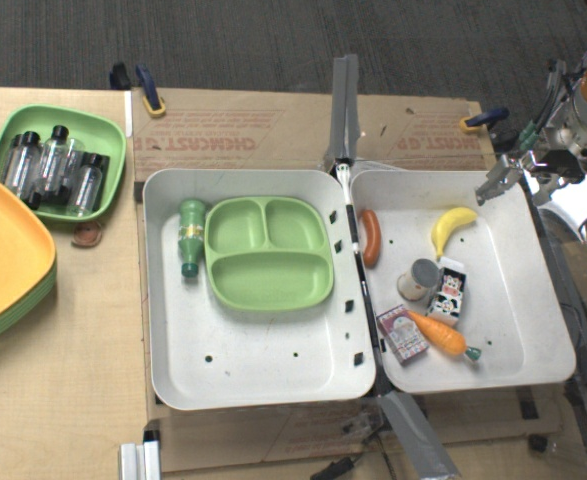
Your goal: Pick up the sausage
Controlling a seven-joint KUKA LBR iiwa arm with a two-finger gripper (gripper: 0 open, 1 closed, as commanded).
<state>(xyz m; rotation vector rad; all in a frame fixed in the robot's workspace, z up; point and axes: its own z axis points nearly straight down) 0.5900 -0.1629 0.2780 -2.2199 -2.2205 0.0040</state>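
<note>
Lying by the right bin's left wall, sausage [370, 238] far from gripper [500, 180].

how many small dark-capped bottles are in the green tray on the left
4, I think: small clear dark-capped bottles at and, side by side in the square green tray; more may be hidden.
</note>
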